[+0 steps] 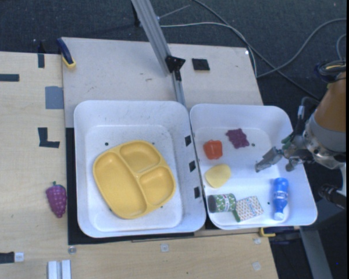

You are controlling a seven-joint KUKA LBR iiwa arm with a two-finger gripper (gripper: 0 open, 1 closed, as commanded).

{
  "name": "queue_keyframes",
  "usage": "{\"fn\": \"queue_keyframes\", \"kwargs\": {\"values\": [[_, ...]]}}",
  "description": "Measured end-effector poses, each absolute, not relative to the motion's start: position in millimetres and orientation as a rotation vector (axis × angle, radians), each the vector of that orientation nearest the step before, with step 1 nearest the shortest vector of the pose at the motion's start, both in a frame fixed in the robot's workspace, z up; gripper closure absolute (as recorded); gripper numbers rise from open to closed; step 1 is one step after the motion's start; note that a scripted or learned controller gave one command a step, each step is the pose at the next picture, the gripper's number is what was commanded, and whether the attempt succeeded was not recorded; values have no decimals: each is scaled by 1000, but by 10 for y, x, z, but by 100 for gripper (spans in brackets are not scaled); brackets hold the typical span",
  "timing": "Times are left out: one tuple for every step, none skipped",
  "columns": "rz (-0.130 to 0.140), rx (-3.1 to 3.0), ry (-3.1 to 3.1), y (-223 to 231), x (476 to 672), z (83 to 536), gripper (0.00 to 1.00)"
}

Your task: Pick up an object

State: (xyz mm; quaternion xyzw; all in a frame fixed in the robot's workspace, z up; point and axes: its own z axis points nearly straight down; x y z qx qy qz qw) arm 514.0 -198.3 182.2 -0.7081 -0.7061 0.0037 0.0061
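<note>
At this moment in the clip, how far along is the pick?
Nothing looks picked yet. The pincer hangs over the right bin with nothing between its fingers. The blue bottle, yellow lemon and orange-red piece lie in the bin. Descent, grasp and lift remain.

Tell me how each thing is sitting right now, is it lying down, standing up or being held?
Yellow divided plate: lying flat in left bin, right side up.
Blue bottle: lying on its side in right bin.
Green can: lying on its side.
Orange pepper: resting loose.
Yellow lemon: resting loose.
Purple grapes: lying on the bench outside the bins.
Gripper: open, holding nothing.
</note>
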Motion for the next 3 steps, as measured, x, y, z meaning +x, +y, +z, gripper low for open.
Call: {"fn": "queue_keyframes", "kwargs": {"values": [[2,-2220,-2221,-1982,5172,1883,0],[7,-2216,-2217,-1968,5101,1250,0],[1,-2223,-2223,-1971,5109,851,0]]}}
